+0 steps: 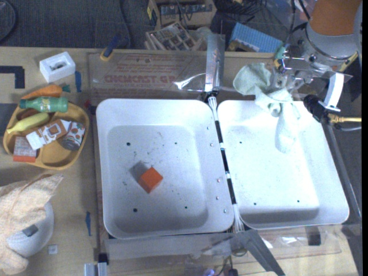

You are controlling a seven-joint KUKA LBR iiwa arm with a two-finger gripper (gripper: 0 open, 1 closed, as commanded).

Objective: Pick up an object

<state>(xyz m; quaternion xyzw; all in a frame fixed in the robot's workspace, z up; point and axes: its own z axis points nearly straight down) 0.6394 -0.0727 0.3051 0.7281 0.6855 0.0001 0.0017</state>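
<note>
Over the right bin's (pixel 322 211) far edge, approx 1 o'clock in frame, hangs a pale green-white cloth (pixel 270 96): bunched at top, one tail drooping down toward the bin floor, another fold spread to its 9 o'clock over the bin's back rim. The end effector (pixel 286 80) sits right at the cloth's bunched top, w/ the cloth gathered up under it, so it looks clenched on the cloth, which is lifted rather than lying flat. Grey arm w/ orange band (pixel 339 10) rises from there toward 1 o'clock, out of frame.

At 9 o'clock from the cloth, well apart, the left bin (pixel 115 125) holds an orange block (pixel 152 180), tilted, w/ a small grey piece (pixel 139 169) touching it on its 10 o'clock side. Dark specks scattered on that bin's floor.

Further out, at the bench's (pixel 86 62) 9 o'clock edge, a yellow bowl (pixel 57 157) carries toy food & small packets, incl. a green bottle (pixel 45 104) & a banana (pixel 26 122). A white box (pixel 57 66) sits at 12 o'clock from the bowl. Pale orange fabric (pixel 23 200) lies at approx 8 o'clock. Clear plastic sheeting (pixel 149 73) runs behind both bins.
</note>
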